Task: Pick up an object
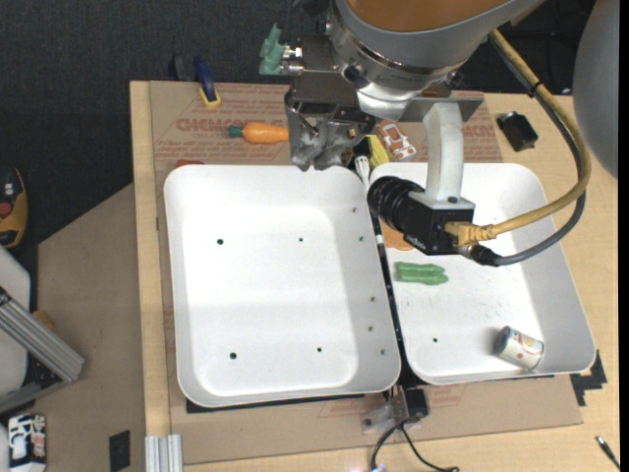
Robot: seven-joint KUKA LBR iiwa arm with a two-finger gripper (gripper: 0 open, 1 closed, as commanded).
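1. The arm [432,18] reaches in from the right, its wrist hanging over the far edge of the two bins.
2. The jaws [319,150] sit at the far right corner of the left bin [197,293]; whether they are apart or together cannot be told.
3. A green object [423,273] lies near the right bin's [550,264] left edge.
4. A small can [518,347] rests in that bin's near right corner.
5. A carrot [260,133] lies on the desk [147,214] beyond the left bin.

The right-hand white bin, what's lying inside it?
Inside the right-hand white bin: a green pod-shaped object and a small white cylinder. Something orange is mostly hidden under the black wrist-mounted camera unit.
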